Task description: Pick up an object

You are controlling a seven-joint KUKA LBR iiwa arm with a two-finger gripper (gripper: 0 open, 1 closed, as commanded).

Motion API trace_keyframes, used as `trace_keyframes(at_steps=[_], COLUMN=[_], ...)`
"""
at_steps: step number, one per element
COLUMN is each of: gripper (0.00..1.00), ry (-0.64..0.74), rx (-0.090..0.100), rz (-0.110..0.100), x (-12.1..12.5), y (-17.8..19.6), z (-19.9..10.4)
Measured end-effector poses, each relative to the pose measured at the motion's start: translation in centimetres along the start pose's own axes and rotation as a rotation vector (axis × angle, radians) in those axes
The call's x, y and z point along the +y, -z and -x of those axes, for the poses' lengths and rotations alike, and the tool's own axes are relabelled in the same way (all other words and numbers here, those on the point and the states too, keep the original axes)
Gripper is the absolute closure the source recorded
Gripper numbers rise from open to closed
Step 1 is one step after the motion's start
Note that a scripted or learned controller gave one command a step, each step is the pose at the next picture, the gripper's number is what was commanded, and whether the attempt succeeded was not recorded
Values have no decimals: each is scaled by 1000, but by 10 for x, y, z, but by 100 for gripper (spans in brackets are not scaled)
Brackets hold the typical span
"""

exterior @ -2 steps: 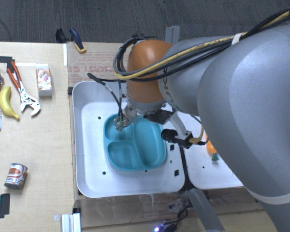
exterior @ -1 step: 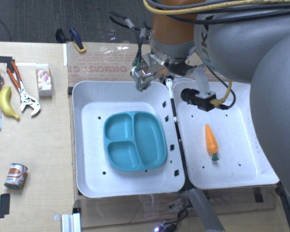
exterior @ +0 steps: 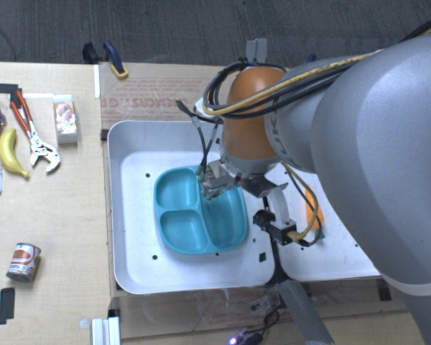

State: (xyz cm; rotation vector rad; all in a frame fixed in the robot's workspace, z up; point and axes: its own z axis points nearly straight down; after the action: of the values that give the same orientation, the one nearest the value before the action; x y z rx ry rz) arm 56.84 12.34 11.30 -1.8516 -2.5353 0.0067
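Note:
A teal divided plate (exterior: 194,218) lies in the left white bin (exterior: 129,192), with one long compartment on its right and two smaller ones on its left. My gripper (exterior: 210,185) hangs over the plate's upper right part, close to the divider ridge. The wrist and cables hide its fingertips. The orange band of the arm (exterior: 248,117) sits just above it.
The right bin (exterior: 330,257) is mostly covered by the arm. On the bench to the left lie a banana (exterior: 11,153), a wrench (exterior: 36,139), a small box (exterior: 65,119) and a can (exterior: 23,260).

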Motion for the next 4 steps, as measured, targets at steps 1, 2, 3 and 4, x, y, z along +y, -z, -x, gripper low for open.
trace_keyframes(at_steps=[1,2,3,4], gripper=[100,100,100,0], ry=[-97,7,-95,-95], rx=[-2,1,-2,-2], rz=[4,8,6,3], x=[49,13,71,71], y=[166,-10,127,125], z=[-38,-41,17,16])
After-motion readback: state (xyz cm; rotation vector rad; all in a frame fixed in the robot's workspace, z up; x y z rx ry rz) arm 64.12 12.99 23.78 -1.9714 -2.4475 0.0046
